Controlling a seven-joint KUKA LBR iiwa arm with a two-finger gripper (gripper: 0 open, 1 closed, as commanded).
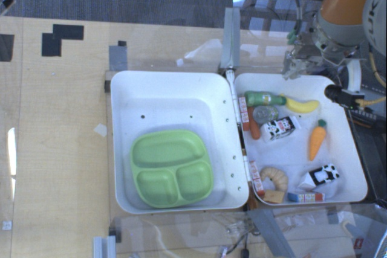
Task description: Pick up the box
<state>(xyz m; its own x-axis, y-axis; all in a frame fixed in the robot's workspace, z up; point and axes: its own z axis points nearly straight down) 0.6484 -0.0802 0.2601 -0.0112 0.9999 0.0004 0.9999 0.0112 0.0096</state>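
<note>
A small black-and-white cow-print box (pixel 280 128) lies near the middle of the right bin (pixel 357 173). A second cow-print box (pixel 323 176) lies toward that bin's front right corner. A narrow red-and-white box (pixel 243 110) rests against the bin's left wall. My gripper (pixel 295 64) hangs over the back rim of the right bin, well behind the boxes and apart from all of them. I see nothing held in it.
The right bin also holds a green bottle (pixel 263 98), a banana (pixel 302 106), a grey can (pixel 265 113), a carrot (pixel 317 139), a croissant (pixel 273 177) and a flat packet (pixel 306 196). A green divided plate (pixel 172 167) lies in the left bin (pixel 127 130).
</note>
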